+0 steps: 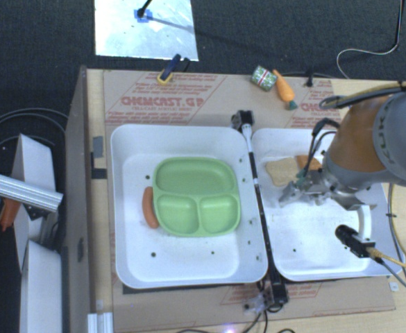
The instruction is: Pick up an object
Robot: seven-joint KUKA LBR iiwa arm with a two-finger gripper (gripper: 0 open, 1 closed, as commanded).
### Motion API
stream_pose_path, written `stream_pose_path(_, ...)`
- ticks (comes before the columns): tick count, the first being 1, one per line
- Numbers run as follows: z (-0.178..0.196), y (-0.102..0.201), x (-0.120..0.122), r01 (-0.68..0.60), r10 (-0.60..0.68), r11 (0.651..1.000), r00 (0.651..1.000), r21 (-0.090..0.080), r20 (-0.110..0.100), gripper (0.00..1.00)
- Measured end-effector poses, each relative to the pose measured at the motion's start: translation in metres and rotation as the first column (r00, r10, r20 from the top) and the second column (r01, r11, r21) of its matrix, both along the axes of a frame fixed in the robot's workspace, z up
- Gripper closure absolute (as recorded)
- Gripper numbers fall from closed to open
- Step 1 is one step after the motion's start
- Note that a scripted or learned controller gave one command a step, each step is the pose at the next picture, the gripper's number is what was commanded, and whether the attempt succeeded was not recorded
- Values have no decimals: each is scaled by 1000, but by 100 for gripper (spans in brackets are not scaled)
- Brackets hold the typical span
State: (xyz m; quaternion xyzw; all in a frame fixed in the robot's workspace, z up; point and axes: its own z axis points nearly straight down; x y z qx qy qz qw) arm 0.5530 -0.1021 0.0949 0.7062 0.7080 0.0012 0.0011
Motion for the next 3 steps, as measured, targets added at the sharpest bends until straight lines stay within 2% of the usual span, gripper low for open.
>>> stream_pose_path(1,13,-43,39,2,-2,1000,1000,-2,0,0)
stream_pose_path(2,-7,-33,88,-1,1,1000,1000,-1,2,0)
stream_pose_path(3,5,-32,89,-5,5,1000,1000,0,5,100)
